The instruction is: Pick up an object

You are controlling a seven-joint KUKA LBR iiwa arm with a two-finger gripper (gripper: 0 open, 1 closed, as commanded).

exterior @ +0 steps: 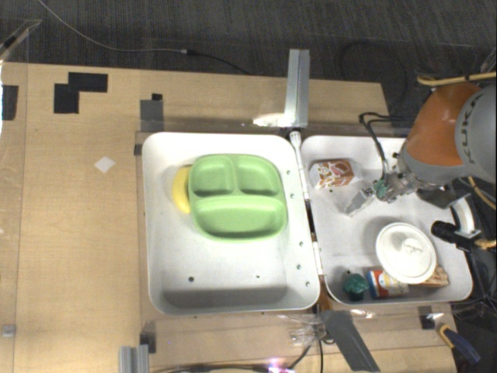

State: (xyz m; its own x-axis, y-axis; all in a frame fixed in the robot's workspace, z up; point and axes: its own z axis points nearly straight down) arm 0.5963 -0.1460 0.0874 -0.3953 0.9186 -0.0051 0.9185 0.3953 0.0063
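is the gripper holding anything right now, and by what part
Cannot be told: the gripper is low in the right bin, its tips too blurred to show a hold.

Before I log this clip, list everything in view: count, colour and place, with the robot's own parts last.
Left bin: 1, white, left half of bench.
Right bin: 1, white, beside it on the right.
Tray: 1, green with three compartments, upper part of the left bin.
Yellow item: 1, poking out from under the tray's left edge; kind unclear.
Packet: 1, white and brown, top left of the right bin.
Bowl: 1, white, round, lower right of the right bin.
Can: 1, red, blue and yellow, lying along the right bin's front wall.
Teal item: 1, left of the can.
Arm: 1, grey with orange band, over the right bin's upper right.
Pincer: 1, above the right bin's floor, right of the packet.
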